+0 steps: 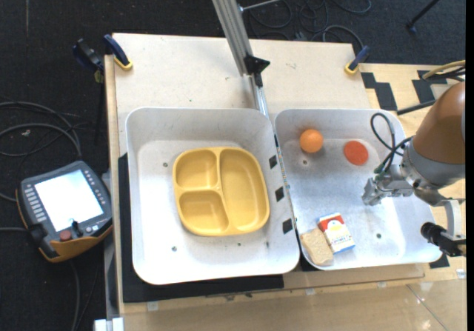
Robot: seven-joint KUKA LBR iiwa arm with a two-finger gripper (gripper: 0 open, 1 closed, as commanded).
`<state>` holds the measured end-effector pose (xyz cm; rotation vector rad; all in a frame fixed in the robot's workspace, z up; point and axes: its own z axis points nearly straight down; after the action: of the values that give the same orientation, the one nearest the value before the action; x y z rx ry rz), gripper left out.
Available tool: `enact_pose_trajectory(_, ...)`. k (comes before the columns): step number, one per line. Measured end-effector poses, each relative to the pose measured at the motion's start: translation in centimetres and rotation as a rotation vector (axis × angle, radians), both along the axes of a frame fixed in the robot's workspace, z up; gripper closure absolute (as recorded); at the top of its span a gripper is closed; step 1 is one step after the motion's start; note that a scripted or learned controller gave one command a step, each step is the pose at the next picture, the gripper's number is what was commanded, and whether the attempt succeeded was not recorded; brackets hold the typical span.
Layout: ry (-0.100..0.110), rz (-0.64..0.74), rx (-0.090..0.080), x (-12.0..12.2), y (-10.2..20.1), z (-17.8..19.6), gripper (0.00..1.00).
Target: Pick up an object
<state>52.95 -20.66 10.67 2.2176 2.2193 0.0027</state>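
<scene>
Fingers (372, 194) over right bin (385, 248), state can't be told, nothing seen between them. Red ball (356, 152) just beyond on far side; orange ball (311, 141) farther left. Small carton (337, 232) and brown block (318, 246) nearer, left. Yellow tray (221, 190) in left bin (148, 196).

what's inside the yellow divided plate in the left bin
Nothing visible: all three compartments of the yellow plastic divided plate show bare. It rests on the shallow white left bin, whose floor beneath it is covered.

Right bin (385, 244): open floor at centre; orange ball (312, 141) and red disc (356, 152) crowd the far wall, carton (337, 232) and biscuit (318, 246) the near-left corner
</scene>
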Motion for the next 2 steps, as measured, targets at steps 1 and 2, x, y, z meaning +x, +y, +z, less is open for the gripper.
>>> enact_pose_trajectory(1,-0.003,0.001,-0.001,0.5,-0.5,6.3,1.0)
enact_pose_trajectory(2,-0.002,0.002,-0.001,0.6,-0.5,10.6,1.0)
